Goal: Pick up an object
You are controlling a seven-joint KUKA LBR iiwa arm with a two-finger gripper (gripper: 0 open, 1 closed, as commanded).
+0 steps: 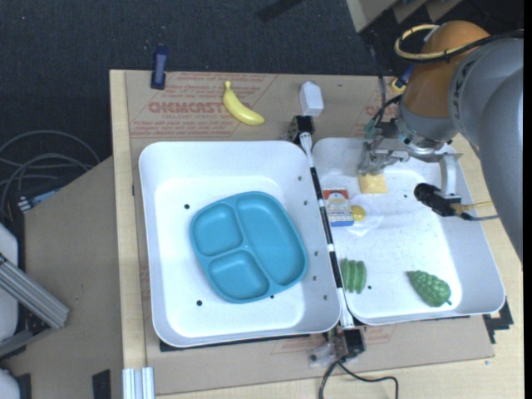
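Overhead, the slanted camera view shows the arm (465, 73) reaching in from the right over the far end of the right bin (465, 260). Its gripper (376, 158) hangs low there, directly above a small yellow block (373, 183) lying on the bin floor. Whether the fingers are apart or together I cannot tell; the wrist and cabling mask them, and nothing can be seen held between them.

The block sits just beneath and slightly nearer the camera than the gripper tip, possibly touching it, so the coming move looks like a short straight descent rather than any sideways travel. The block's long axis runs roughly across the bin.

Other candidates lie farther off: a red-and-white packet (337, 206) by the divider, a green ridged piece (354, 275) and a green leafy toy (430, 288) at the near end.
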